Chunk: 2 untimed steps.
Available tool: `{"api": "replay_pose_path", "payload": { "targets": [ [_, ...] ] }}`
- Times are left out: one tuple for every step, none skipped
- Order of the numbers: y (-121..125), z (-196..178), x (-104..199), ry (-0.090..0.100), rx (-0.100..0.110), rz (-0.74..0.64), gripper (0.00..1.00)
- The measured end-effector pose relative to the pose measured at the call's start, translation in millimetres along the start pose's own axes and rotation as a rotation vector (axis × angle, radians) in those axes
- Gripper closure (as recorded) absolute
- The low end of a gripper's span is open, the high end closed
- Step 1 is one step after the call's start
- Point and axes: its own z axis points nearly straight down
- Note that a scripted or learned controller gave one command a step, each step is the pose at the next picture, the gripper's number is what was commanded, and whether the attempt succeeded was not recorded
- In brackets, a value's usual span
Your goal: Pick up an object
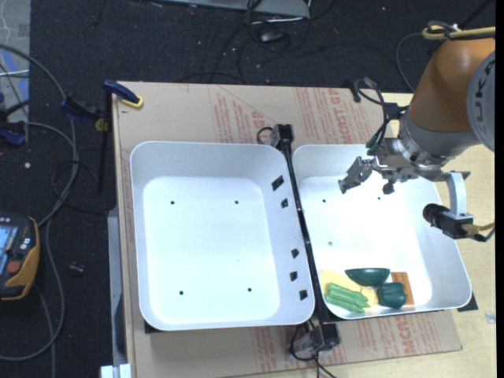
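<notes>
At the near edge of the right bin, in its front corner, lies a small heap of objects: a light green ridged piece at the left, a dark teal bowl-shaped item behind it, a dark green lump to the right, a pale yellow flat piece beneath them, and an orange-brown slab at the back right. They touch or overlap one another. Beside it, the left bin shows its bare white floor with small dark dots. A black divider with clips runs between the two bins, and both rest on a brown cardboard sheet covering the table.

Farther back, above the rear half of the right bin, hangs the gripper, well apart from the heap and carrying nothing visible between its fingers; whether those fingers are spread or pressed together I cannot tell at this angle. The arm, grey with an orange band, comes in from the right. Beyond the table, cables trail over dark floor, and a blue and yellow clamp sits at the far left corner.
</notes>
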Motion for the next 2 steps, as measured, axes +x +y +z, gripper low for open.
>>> {"api": "replay_pose_path", "payload": {
  "targets": [
    [-4,43,4,0.000,0.003,0.000,0.00],
    [-3,93,14,0.001,0.004,0.000,0.00]
  ]
}}
